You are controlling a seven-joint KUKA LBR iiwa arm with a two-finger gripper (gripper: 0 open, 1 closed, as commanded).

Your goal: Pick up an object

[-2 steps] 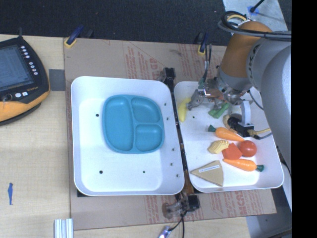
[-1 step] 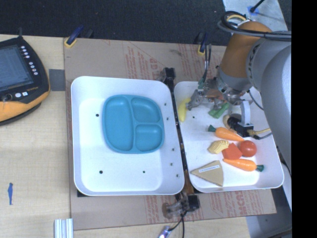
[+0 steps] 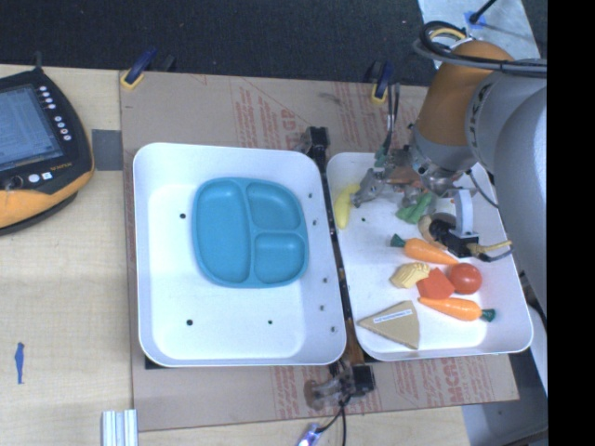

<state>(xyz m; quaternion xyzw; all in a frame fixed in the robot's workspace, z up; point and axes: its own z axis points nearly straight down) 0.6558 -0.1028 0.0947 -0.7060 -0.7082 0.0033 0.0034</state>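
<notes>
place: robot lab bench
giveaways: orange-and-grey teach pendant with screen far left, clamped brown cardboard sheet, two shallow white plastic bins, loose black cables at the near edge

I see a blue divided plate in the white left bin. The right bin holds orange carrots, a red tomato and a tan wedge.

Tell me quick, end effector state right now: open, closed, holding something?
End effector: cannot be told; it sits low over the right bin's far end, with nothing visibly held.
</notes>
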